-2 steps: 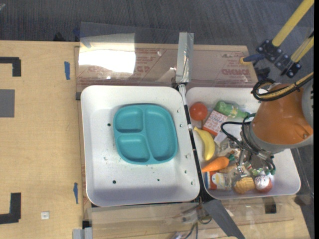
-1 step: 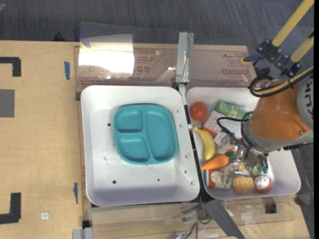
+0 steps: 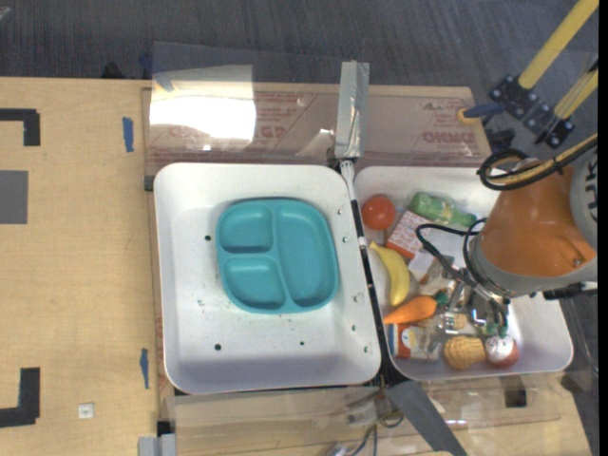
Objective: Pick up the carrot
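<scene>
Lying in the right bin (image 3: pixel 556 354), the carrot (image 3: pixel 411 310) is the thing to look for. It is orange and points a little up toward the arm. It sits near the wall that splits the two bins.

Just above the carrot is a yellow banana (image 3: pixel 394 272). Above the banana is a red tomato (image 3: pixel 378 211). A green packet (image 3: pixel 441 209) and a small red and white box (image 3: pixel 408 232) lie up and to the right of the carrot. Below and to the right of the carrot are a tan bumpy ball (image 3: pixel 464 351) and a small red and white thing (image 3: pixel 503 350). A little tin with a red label (image 3: pixel 406 341) sits just under the carrot.

The gripper (image 3: pixel 463 304) is just to the right of the carrot, very near its thick end. The arm (image 3: pixel 532 231) with its orange band is above it. It is too dark and mixed up there to tell how the jaws stand, and I cannot tell if they touch the carrot.

Well to the left of the carrot is the left bin (image 3: pixel 180 264). A blue-green plate (image 3: pixel 278 254) with three parts sits in it.
</scene>
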Available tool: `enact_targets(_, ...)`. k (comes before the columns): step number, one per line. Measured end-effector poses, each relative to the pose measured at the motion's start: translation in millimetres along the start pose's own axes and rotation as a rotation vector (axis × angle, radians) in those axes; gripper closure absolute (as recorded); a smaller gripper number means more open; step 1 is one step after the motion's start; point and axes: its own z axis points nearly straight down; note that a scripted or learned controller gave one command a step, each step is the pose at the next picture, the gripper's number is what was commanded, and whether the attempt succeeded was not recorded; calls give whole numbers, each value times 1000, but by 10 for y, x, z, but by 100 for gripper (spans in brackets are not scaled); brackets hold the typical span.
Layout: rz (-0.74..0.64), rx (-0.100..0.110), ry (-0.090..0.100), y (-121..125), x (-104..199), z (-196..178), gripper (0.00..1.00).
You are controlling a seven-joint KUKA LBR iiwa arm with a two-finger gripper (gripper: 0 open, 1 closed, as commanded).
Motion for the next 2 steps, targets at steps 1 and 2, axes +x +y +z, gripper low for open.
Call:
enact_targets(1,344,3,11,-70,71,13,0)
enact_targets(2,656,2,15,148,-381,66,0)
